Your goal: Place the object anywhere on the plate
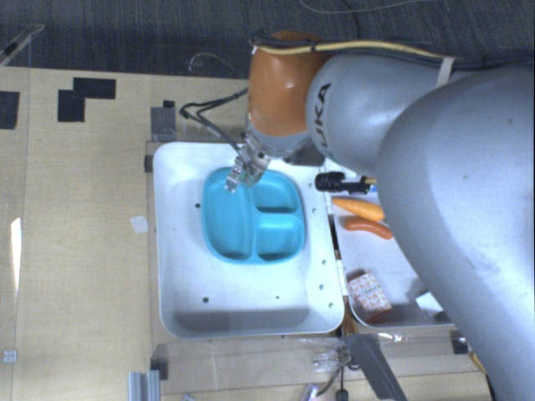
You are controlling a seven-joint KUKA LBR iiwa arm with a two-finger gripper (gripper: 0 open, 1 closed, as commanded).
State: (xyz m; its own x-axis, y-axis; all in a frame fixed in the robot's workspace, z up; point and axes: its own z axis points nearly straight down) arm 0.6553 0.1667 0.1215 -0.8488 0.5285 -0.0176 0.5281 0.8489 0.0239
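Gripper (242, 174): low over blue plate's (280, 241) upper-left compartment, left bin (180, 249); open or closed, cannot tell. Item to place: probably carrot (358, 209) or packet (369, 295), lying in right bin (359, 253). Step: apparently placement at plate. Next: release if loaded; otherwise fetch.

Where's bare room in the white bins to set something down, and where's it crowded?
The left white bin has bare floor between the blue divided plate and the near wall, and along the left wall. The gripper hangs over the plate's far left corner. The right white bin is crowded: orange carrot-like pieces, a red patterned packet, the arm overhead.
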